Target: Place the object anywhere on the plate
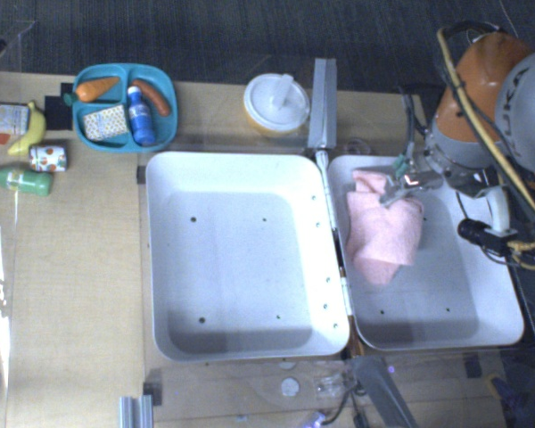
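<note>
Pink cloth (385,230) lies crumpled in the right bin (481,328), long axis running top-to-bottom, with the gripper (401,184) touching its upper edge, cloth extending down-left from it; can't tell the claw's state or any real grasp.

**Surfaces and Finishes on the Table**

The pink cloth (385,230) looks soft and matt, with a fuzzy, towel-like nap and loose folds. Both white bins, left (241,257) and right (446,301), appear to be smooth plastic with a dull sheen. The table (62,283) shows a pale wood-grain finish with faint glare. The blue divided tray (165,92) looks like glossy plastic. The arm's orange band (481,69) is smooth and shiny; the metal strip (322,105) between the bins looks brushed grey.
</note>
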`<state>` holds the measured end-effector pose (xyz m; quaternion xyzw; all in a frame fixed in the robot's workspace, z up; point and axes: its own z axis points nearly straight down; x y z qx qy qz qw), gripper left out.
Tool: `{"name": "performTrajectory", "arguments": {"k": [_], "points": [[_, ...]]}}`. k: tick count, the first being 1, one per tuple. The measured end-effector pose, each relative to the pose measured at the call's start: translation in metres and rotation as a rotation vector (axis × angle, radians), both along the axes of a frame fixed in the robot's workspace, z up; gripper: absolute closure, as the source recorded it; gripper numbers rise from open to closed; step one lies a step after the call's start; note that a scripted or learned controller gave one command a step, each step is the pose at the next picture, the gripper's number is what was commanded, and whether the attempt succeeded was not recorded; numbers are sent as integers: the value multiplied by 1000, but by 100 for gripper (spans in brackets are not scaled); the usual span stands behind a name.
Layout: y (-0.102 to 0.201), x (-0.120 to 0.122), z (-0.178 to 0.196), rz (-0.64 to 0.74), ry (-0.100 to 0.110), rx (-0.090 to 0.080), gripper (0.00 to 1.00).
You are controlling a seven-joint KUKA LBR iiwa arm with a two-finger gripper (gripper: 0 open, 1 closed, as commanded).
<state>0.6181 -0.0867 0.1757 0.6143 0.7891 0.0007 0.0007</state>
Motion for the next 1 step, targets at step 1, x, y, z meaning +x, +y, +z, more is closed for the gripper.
{"name": "performTrajectory", "arguments": {"k": [1], "points": [[2, 2, 49, 7, -1, 0, 100]]}}
